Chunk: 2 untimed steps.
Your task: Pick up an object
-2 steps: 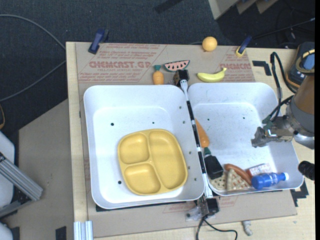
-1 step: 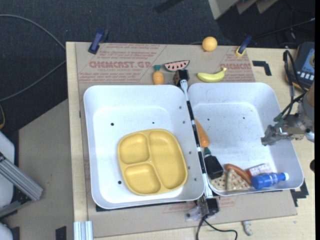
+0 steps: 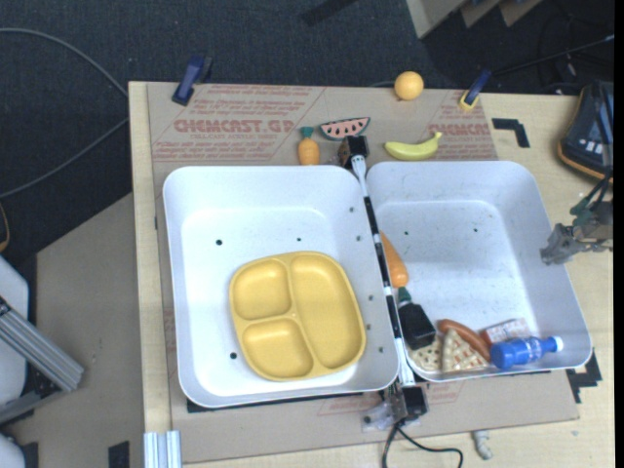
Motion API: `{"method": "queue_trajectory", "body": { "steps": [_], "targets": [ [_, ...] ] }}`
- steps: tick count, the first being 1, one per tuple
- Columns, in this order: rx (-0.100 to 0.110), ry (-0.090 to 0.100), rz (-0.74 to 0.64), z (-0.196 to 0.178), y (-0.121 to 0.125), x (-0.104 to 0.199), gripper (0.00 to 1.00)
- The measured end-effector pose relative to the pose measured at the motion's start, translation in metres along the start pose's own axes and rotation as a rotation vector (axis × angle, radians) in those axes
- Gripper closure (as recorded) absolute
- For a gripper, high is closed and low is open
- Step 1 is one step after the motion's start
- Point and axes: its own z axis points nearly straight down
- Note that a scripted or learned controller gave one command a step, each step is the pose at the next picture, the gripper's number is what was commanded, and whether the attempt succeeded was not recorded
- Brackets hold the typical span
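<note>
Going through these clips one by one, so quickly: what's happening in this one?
A robot arm's hand sits at the right rim of the right bin, over no object. Whether it is open is unclear. That bin holds a carrot, a black block, a waffle slice and a blue bottle along its left and near sides. The left bin holds a yellow divided plate. Toy fruit lies on the board behind the bins.

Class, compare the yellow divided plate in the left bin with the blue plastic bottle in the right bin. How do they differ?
The yellow divided plate is broad, flat and three-sectioned; the blue plastic bottle is narrow and rounded, lying on its side. The plate sits alone mid-bin in the left white bin; the bottle lies in the near corner of the right white bin, beside other items. Both rest inside bins.
</note>
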Motion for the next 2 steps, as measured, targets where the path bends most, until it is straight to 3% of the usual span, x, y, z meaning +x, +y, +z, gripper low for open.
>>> {"method": "queue_trajectory", "body": {
  "steps": [1,2],
  "targets": [
    [0.003,0.003,-0.002,-0.012,-0.013,0.012,1.0],
    [0.001,0.002,0.0,0.15,-0.011,0.009,1.0]
  ]
}}
